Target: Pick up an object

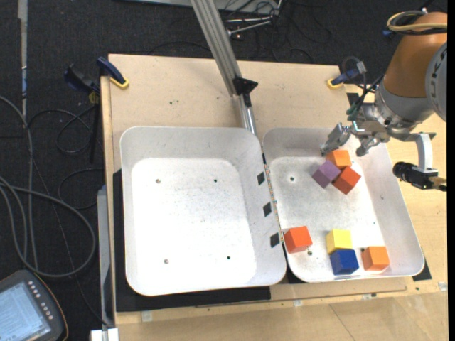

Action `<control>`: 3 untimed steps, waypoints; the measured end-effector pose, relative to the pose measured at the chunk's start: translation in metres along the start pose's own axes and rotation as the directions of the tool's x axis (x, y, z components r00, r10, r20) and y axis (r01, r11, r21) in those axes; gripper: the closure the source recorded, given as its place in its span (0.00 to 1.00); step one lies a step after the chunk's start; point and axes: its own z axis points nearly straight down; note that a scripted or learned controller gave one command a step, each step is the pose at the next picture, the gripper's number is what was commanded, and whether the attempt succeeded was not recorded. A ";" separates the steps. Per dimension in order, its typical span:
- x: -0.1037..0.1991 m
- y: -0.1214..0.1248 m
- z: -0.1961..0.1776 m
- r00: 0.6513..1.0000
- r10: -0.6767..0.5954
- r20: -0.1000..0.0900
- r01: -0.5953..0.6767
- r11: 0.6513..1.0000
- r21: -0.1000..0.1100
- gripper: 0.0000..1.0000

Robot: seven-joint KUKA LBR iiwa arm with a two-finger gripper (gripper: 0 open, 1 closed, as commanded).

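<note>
The tool (pixel 350 143) hangs spread over the right bin (pixel 398 212); an orange cube (pixel 341 158) sits just beneath its fingers, unheld; purple (pixel 327 173) and red (pixel 347 180) cubes lie just below; left of it, the left bin (pixel 135 190) rests on a tan wooden surface (pixel 178 91); dark floor with cables (pixel 43 141) surrounds it.

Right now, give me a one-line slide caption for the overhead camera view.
KUKA arm's hand poised over an orange block beside purple and red blocks in the right bin.
</note>
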 end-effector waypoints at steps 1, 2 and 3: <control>0.000 0.001 -0.003 1.000 -0.002 0.002 0.002 1.000 -0.004 0.00; 0.002 0.005 0.040 1.000 -0.002 0.002 0.002 1.000 -0.002 0.00; 0.001 0.009 0.072 1.000 0.001 0.006 0.000 1.000 -0.017 0.00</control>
